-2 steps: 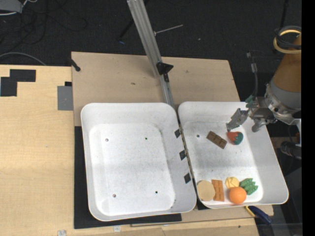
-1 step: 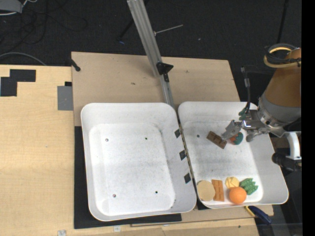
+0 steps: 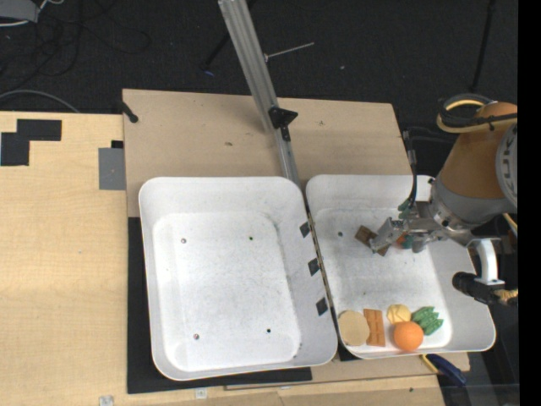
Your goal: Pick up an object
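Observation:
My gripper (image 3: pixel 385 239) hangs low over the middle of the right bin (image 3: pixel 355 201), reaching in from the right. A small dark brown piece (image 3: pixel 365 234) lies right at its left tip; I cannot tell whether it is gripped or merely touched. Along the bin's near edge sits a cluster of toy foods: a round tan bun (image 3: pixel 353 328), an orange-brown slab (image 3: pixel 374 326), a small yellow item (image 3: pixel 398 313), an orange ball (image 3: pixel 408 336) and a green leafy piece (image 3: pixel 428 320). The cluster is well apart from the gripper.
The left bin (image 3: pixel 220 277) lies beside the right one, with black clips (image 3: pixel 314 266) on the shared edge. A slanted aluminium bar (image 3: pixel 254 66) rises behind the bins. The arm's orange band (image 3: pixel 473 163) stands at the right edge.

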Robot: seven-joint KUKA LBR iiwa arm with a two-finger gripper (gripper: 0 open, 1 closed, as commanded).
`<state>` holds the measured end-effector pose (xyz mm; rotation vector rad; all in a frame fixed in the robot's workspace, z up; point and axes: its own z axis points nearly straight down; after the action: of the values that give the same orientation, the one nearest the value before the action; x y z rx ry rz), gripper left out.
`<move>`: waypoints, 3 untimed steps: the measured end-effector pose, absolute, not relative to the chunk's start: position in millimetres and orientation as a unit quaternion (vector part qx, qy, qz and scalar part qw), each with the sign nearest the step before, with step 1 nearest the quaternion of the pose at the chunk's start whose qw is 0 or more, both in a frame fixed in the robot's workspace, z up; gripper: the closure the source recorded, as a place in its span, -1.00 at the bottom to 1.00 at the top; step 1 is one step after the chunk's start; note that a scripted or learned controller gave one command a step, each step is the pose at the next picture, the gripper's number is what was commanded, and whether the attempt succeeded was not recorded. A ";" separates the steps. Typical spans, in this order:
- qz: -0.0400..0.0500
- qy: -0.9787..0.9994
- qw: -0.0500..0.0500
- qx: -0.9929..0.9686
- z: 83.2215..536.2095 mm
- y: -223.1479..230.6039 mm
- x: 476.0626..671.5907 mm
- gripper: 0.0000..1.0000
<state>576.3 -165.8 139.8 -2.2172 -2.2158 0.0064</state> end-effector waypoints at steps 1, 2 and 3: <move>0.001 -0.705 0.002 -0.709 153.0 -167.5 577.0 1.00; -0.001 -0.707 -0.002 -0.707 216.6 -169.5 577.8 1.00; 0.000 -0.707 0.001 -0.707 230.9 -170.5 577.6 1.00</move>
<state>577.6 -170.5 230.9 -2.2209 -2.2198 0.0015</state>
